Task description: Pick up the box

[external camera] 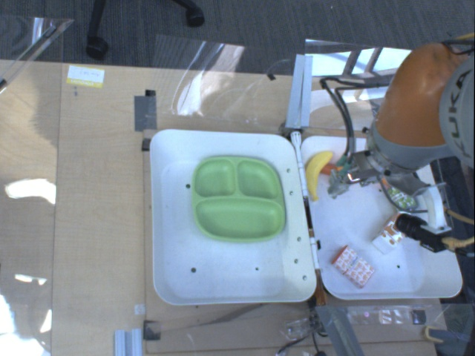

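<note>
Low in the right bin (445, 284), the box (353, 265) lies apart from the pincer (340, 176), whose grip I cannot tell.

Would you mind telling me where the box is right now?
The box lies in the right bin, near its front-left corner, in the camera view. It sits below the banana and left of the gripper.

The arm (434, 102) is grey with a rounded orange band, black cables looping beside it.
</note>
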Motion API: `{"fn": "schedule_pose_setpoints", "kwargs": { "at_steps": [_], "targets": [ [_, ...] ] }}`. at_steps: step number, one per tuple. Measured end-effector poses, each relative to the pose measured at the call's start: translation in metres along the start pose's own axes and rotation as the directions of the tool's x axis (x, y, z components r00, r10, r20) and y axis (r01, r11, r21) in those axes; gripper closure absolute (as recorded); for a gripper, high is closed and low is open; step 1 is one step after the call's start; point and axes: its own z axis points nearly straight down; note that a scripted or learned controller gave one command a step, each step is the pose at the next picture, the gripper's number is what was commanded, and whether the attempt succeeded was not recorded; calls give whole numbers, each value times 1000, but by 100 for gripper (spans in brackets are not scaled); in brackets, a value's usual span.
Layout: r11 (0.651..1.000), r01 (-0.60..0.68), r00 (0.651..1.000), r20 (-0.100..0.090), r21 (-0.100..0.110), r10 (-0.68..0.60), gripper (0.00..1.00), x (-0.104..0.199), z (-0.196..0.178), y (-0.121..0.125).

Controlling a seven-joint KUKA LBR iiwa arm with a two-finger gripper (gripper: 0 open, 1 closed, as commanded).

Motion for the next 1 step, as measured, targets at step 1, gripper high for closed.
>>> {"fn": "schedule_pose_setpoints", "kwargs": {
  "at_steps": [1],
  "targets": [
    [851, -525, 851, 1, 6, 525, 100, 105, 14, -17]
  ]
}}
